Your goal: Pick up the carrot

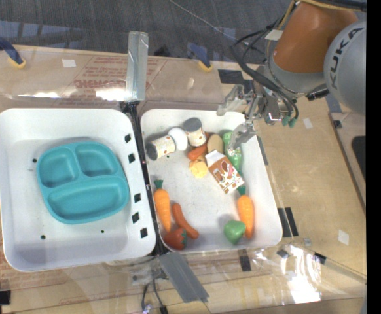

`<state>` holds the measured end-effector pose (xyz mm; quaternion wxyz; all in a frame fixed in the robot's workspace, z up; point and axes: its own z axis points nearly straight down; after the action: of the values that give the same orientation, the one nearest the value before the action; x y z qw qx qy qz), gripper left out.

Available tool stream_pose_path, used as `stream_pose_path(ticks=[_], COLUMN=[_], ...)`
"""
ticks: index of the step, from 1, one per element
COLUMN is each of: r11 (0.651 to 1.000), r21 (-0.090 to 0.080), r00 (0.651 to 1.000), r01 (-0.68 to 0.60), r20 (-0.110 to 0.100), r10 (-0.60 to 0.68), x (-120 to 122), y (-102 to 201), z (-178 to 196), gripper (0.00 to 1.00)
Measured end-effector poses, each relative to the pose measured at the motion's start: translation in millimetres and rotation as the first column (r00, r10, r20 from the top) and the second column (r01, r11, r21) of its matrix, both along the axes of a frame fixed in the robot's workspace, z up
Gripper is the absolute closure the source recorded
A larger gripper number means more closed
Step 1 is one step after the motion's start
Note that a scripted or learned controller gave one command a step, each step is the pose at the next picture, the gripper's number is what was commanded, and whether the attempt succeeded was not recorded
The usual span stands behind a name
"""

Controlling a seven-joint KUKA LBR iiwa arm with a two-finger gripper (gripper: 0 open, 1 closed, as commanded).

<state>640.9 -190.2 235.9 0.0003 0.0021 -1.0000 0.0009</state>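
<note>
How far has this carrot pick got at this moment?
Nothing looks done: two carrots lie in the right bin, one carrot by its left wall and one near its right wall. In hand: the gripper hangs over the bin's upper right corner, above the clutter there, with no carrot in it. Left: reaching a carrot, closing on it and lifting.

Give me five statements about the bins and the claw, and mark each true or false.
1. The teal plate lies in the left bin. True.
2. The claw holds a carrot. False: it hangs at the right bin's upper right edge, no carrot in it.
3. Two carrots lie in the right bin, one by its left wall, one near its right wall. True.
4. The plate holds a carrot. False: bare.
5. The small carton stands outside the bins. False: inside the right bin.
</note>
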Motion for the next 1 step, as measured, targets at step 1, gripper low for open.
stream_pose_path(ticks=[1], r11=[0.977], r21=[0.002], r00=[0.977], r01=[0.213], r20=[-0.003], r10=[-0.213], x=[-68.7], y=[-4.8], z=[-81.7], gripper=[0.00])
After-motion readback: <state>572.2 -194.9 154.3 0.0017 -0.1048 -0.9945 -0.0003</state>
